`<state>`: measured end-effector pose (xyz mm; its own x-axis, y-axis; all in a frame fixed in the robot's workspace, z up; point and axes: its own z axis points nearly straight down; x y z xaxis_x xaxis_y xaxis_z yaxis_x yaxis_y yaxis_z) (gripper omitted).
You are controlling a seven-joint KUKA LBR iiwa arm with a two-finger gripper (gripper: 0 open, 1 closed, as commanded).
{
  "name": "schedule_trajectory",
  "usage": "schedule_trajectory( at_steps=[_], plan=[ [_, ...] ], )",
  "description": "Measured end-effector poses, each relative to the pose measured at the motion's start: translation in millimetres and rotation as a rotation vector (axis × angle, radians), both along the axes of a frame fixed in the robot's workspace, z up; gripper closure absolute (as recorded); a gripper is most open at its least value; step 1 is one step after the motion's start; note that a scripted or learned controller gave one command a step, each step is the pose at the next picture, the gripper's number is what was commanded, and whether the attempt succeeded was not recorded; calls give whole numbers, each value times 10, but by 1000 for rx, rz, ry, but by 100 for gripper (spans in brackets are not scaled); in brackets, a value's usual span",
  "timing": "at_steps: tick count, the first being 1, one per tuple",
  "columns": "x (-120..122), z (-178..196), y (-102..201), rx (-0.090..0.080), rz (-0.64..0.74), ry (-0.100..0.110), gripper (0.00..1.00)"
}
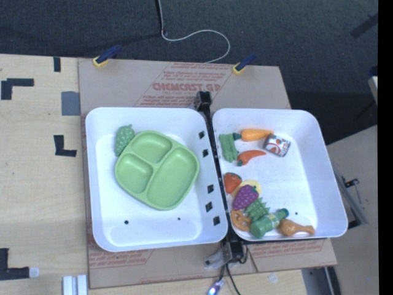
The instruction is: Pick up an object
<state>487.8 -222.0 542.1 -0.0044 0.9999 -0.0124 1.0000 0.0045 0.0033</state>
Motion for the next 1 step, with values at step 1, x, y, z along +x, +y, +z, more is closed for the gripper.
schedule_trajectory(
  at_steps=[1],
  plan=[
    [9,102,8,-2,1,-1,100]
  ],
)
